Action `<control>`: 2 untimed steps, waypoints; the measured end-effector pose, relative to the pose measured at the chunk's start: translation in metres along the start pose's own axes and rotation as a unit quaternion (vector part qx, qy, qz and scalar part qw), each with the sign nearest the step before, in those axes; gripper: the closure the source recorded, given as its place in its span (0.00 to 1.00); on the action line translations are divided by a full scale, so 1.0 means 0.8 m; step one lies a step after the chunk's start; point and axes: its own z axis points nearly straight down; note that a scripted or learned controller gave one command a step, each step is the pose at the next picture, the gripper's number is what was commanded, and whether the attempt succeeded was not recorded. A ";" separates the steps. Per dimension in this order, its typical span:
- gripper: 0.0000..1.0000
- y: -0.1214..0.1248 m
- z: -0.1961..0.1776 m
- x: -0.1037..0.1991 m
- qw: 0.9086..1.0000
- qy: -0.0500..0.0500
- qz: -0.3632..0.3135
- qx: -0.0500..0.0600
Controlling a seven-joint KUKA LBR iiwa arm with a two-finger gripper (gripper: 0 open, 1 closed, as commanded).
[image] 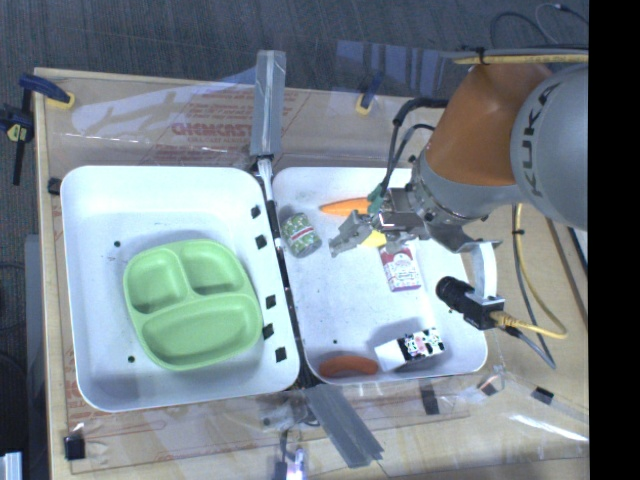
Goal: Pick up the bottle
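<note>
Camera view looks down on two white bins side by side, the left bin (90,198) and the right bin (330,338). One grey arm (510,138) with an orange band reaches in from the right and covers the right bin's upper right corner, so whatever lies beneath it is hidden. Its gripper (350,236) hangs over the upper middle of the right bin with its fingers slightly spread and nothing between them.

One bottle (400,268), white with a red label, lies flat in the right bin just right of and below the gripper, apart from the fingertips. Its long axis runs nearly up and down the view; which end is the cap is hard to make out, as the arm's wrist crowds its upper end.

Also in the right bin: one carrot (343,207), one small round patterned object (299,234), one brown sausage-shaped item (349,366), and one black-and-white box (412,348). One green divided plate (190,303) sits in the left bin.
</note>
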 end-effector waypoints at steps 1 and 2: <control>0.00 0.032 0.070 0.197 0.993 -0.001 -0.119 0.001; 1.00 0.033 0.058 0.196 0.993 -0.001 -0.120 0.001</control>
